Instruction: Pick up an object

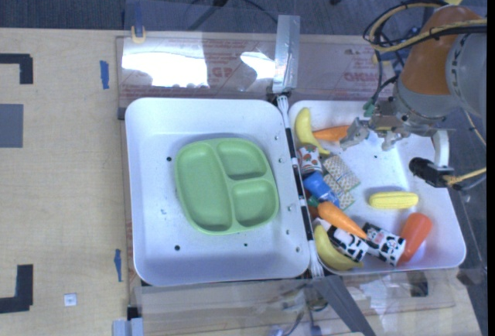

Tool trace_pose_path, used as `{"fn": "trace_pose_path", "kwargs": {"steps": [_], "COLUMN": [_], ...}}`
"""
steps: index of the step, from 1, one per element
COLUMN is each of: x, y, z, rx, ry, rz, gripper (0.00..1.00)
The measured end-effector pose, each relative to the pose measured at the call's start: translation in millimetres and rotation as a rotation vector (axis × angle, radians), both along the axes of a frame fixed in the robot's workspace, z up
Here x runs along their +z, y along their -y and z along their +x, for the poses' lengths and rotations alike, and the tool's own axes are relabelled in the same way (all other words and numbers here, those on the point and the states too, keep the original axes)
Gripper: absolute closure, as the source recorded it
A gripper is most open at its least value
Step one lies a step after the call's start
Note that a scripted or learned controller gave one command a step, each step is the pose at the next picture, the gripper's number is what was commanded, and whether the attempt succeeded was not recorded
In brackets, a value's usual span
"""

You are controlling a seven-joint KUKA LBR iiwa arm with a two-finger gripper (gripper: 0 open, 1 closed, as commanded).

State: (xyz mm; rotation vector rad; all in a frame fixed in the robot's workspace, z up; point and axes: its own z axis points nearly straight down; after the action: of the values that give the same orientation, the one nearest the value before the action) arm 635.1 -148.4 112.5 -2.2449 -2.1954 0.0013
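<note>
**Arm hangs over the crowded right bin**

Nearest the camera, the right bin (452,249) has its front rim at the bottom of the view, and everything else is placed from it. To its left, edge to edge, sits the left bin (147,172), carrying a green divided plate (227,185). Above the right bin's far corner hangs the grey arm (441,63). Its gripper (377,131) is poised over the bin's far end, fingers spread apart and holding nothing. Just beside it lies a carrot (332,133) with a banana (304,128) at the bin's left wall. Near the front rim rest a second carrot (341,217), a cow-patterned toy (363,243) and a corn cob (394,200).
</note>
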Motion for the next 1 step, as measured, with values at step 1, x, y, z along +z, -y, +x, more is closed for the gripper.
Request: {"fn": "trace_pose_path", "kwargs": {"steps": [1], "x": [-28.5], "y": [-8.8], "z": [26.8], "rx": [-0.023], "ry": [-0.023], "rz": [0.001], "gripper": [0.00]}}
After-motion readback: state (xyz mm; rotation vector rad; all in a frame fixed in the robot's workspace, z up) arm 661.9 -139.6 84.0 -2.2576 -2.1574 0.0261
